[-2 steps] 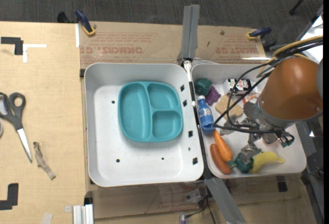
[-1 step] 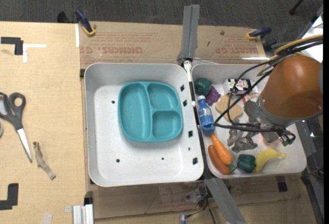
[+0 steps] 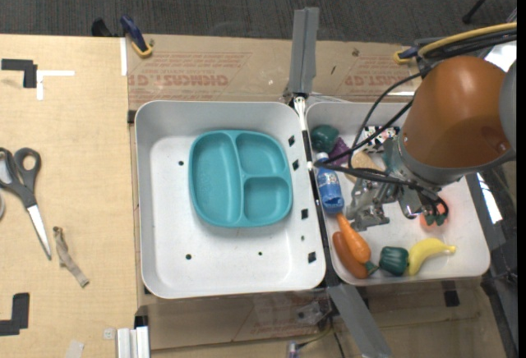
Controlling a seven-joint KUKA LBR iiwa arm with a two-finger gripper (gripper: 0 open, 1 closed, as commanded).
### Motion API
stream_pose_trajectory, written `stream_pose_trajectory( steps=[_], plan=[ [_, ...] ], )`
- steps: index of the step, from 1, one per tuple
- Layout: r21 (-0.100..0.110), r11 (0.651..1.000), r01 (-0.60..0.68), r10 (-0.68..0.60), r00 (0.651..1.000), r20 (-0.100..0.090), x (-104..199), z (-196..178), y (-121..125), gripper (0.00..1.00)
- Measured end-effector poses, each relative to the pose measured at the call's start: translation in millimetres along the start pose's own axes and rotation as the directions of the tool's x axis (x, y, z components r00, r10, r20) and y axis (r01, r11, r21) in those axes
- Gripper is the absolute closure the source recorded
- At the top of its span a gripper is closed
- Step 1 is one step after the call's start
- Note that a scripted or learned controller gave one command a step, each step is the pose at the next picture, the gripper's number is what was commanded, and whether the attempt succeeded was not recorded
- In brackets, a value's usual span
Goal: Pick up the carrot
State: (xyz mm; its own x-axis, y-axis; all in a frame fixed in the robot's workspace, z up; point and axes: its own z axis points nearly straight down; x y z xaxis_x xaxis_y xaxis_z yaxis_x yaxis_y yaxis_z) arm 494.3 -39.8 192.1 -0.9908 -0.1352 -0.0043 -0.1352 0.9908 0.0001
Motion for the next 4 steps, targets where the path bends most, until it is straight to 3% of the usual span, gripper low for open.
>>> stream_pose_trajectory(
  steps=[1, 2, 3, 4],
  plan=[
    [0.0, 1.0, 0.0, 0.0, 1.0, 0.0, 0, 0, 0, 0.0],
    [0.0, 1.0, 0.005, -0.005, 1.0, -0.003, 8, 100, -61, 0.0],
    [0.001, 1.0, 0.02, -0.02, 1.0, 0.002, -86, 99, -69, 0.0],
    [0.0, 1.0, -0.028, 0.028, 1.0, -0.002, -55, 100, -64, 0.0]
  ],
)
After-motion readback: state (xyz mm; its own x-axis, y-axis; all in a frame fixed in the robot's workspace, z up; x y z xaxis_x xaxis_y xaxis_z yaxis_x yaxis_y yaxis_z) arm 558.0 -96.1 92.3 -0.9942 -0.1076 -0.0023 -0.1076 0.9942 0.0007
